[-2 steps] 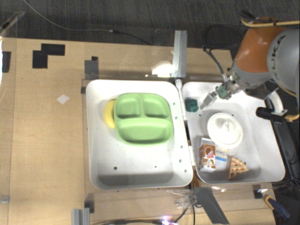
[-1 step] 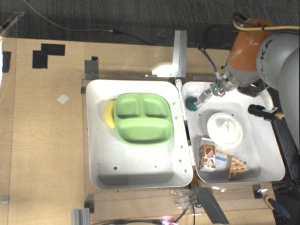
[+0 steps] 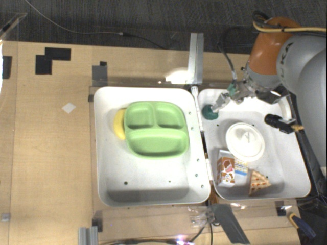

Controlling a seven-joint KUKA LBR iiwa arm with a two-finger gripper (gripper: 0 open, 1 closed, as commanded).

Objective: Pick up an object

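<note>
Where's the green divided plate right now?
The green divided plate lies in the left bin, toward its far side, partly covering a yellow object at its left edge.

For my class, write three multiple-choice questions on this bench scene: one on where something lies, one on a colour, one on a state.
1. Where does the green divided tray lie?
A. in the left bin
B. in the right bin
C. on the bench outside the bins

2. What colour is the object showing from under the tray's left edge?
A. red
B. yellow
C. blue

3. How does the white round lid lie?
A. flat on the floor of the right bin
B. leaning upright against a wall
C. stacked on the green divided tray

Answers: 1 A, the tray fills the middle of the left bin. 2 B, the yellow object shows beside the tray. 3 A, the lid's full round face shows in the right bin.
</note>
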